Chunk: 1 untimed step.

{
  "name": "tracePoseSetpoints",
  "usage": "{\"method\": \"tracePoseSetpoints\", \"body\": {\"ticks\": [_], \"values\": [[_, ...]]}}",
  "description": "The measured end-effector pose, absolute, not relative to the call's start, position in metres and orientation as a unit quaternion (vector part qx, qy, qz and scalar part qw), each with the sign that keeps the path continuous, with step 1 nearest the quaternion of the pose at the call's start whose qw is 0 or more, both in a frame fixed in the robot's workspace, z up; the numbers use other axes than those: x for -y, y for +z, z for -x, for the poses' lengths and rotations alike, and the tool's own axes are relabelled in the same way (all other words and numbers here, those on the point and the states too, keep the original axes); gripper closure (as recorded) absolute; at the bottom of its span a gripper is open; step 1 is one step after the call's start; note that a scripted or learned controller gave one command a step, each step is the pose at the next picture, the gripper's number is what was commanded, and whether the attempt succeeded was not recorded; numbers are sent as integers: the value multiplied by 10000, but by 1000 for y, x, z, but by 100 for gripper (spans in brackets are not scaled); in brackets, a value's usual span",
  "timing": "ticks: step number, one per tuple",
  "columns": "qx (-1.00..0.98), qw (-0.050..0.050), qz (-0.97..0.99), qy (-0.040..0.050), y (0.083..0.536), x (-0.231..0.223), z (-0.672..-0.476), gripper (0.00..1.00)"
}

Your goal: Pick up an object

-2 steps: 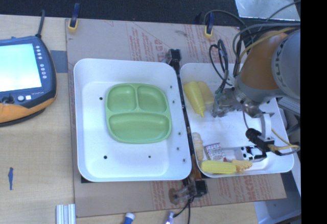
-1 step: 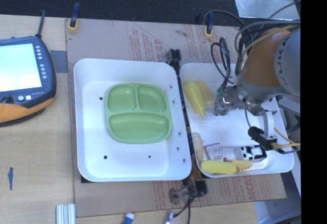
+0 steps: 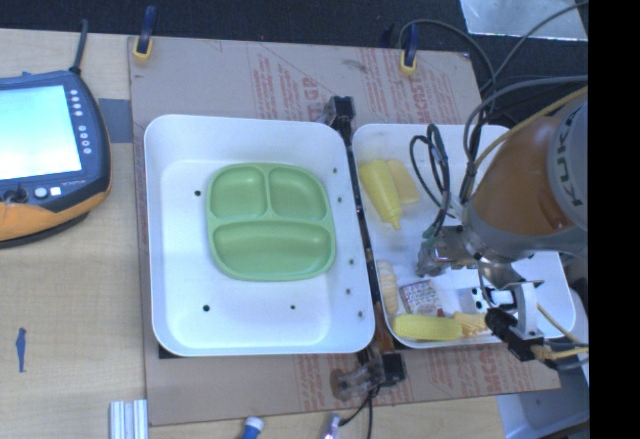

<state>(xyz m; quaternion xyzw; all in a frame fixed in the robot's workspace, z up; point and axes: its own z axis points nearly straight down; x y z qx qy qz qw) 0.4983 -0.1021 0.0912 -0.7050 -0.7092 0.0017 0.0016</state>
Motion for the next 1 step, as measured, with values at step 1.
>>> {"method": "tracePoseSetpoints", "body": {"ticks": [1], "values": [[7087,2,7055,6,192,81,-558,100]]}}
